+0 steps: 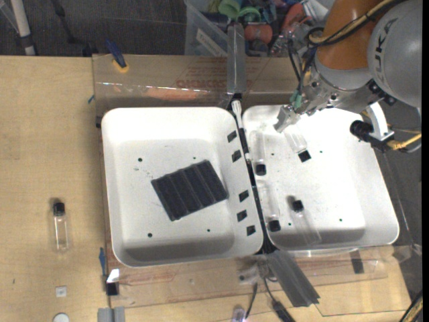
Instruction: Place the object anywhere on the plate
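— Largest first. Layout?

— Tabletop (47,113) carrying two white bins side by side. Left bin (127,123) holding the plate (190,188), dark, ribbed, rectangular, set askew near the middle. Right bin (348,180) holding several small clear vials with black caps. Arm (365,39) reaching in from the right, wrist over the right bin's far left corner.

— State of the jaws?

— Cannot tell; too small and too pale against the white floor. Nothing seen gripped between them.

— Location of the task's thing?

— Judged to be the nearest vial (299,145), on the right bin's floor, just beside the jaws and towards the near edge of the view. Apart from the jaws, as far as can be made out.

— Long axis and heading?

— Lying flat. Long axis running far-to-near with a slight lean rightward; black cap at the near end, clear base towards the jaws. Hence a closing line across the body, roughly left-to-right, recommended.

— Direction to the goal?

— Leftward, over the divider (244,173) between the bins, then towards the near side to reach the plate. Well apart from the vial.

— Other items?

— Three more caps (295,205) in the right bin, nearer the front and the divider; bodies hard to trace. One spare vial (60,225) on the tabletop at far left, outside both bins.
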`<state>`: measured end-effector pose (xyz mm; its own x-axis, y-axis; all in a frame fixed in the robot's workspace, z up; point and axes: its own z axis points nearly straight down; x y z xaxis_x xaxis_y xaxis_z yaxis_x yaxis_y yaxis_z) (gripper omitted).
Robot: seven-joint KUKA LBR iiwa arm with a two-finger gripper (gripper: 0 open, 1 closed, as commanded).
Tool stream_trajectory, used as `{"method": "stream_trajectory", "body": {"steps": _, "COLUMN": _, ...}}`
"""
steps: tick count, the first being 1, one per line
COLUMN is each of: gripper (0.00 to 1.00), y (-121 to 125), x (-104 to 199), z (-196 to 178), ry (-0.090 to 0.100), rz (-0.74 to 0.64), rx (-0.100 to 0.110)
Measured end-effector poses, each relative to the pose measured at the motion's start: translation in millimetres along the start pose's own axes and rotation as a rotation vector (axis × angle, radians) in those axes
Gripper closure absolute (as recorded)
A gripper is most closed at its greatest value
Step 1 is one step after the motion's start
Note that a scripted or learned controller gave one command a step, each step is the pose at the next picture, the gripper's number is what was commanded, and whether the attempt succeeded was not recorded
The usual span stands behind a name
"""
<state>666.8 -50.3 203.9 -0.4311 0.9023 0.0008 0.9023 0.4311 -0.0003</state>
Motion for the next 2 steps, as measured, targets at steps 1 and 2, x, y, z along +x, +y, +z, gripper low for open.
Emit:
{"method": "stream_trajectory", "body": {"steps": 1, "gripper": 1.00, "y": -12.3, "x": -25.4, "z": 19.2, "ry": 0.000, "rz": 0.244, "rx": 0.001}}
{"method": "stream_trajectory", "body": {"steps": 2, "gripper": 1.00, "y": -4.8, "x": -11.0, "z": -22.1, "ry": -0.002, "rz": 0.209, "rx": -0.004}}
